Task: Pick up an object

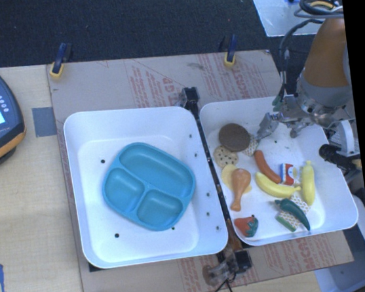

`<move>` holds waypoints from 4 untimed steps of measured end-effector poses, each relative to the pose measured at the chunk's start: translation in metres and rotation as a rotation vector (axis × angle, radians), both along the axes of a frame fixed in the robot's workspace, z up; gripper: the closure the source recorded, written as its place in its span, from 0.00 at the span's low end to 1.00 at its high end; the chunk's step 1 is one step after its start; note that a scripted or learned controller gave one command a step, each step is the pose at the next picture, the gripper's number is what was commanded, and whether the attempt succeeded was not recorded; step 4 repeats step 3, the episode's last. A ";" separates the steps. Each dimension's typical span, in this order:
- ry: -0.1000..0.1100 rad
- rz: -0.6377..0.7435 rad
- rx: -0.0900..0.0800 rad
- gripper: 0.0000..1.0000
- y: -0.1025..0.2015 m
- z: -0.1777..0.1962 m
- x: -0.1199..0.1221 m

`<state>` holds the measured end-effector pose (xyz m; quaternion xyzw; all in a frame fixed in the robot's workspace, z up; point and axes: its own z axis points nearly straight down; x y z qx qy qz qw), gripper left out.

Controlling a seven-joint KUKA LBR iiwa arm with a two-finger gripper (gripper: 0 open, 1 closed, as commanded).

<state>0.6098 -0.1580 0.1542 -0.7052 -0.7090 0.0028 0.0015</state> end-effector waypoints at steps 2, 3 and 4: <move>0.001 0.004 -0.001 1.00 0.014 -0.053 -0.028; -0.003 0.000 0.002 1.00 0.078 0.048 -0.051; -0.003 0.000 0.002 1.00 0.078 0.048 -0.051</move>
